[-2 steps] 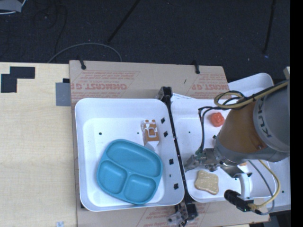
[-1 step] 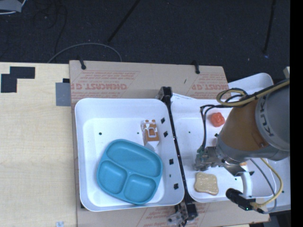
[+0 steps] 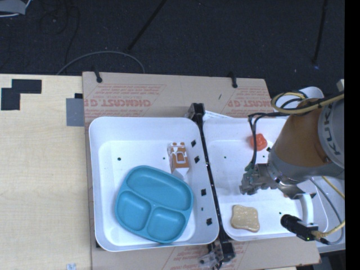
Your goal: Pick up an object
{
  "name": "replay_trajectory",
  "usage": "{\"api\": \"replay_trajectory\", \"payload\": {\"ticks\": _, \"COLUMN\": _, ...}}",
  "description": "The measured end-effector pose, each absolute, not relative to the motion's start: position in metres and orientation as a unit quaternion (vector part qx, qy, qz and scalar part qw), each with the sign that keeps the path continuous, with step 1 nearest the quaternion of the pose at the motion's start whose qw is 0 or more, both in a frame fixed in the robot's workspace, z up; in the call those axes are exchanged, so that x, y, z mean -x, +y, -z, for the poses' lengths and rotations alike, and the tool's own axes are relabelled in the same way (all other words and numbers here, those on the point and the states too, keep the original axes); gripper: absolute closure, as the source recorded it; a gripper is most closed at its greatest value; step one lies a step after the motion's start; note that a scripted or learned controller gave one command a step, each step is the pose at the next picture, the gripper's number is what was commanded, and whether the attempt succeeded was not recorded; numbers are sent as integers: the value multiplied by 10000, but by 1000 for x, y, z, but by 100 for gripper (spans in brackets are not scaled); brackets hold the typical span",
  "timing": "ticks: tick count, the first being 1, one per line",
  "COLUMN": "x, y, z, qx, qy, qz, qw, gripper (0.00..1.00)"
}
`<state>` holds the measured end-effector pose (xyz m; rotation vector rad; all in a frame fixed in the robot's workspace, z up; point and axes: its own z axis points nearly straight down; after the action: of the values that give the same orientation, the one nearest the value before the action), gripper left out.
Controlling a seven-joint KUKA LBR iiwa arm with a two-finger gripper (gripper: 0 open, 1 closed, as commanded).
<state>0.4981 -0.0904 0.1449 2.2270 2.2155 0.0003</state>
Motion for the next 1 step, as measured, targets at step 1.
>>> {"api": "replay_trajectory", "payload": {"ticks": 1, "x": -490, "y": -89, "z": -191, "qx": -7070, "qy": 7072, "qz": -3, "qw": 1, "gripper": 100}}
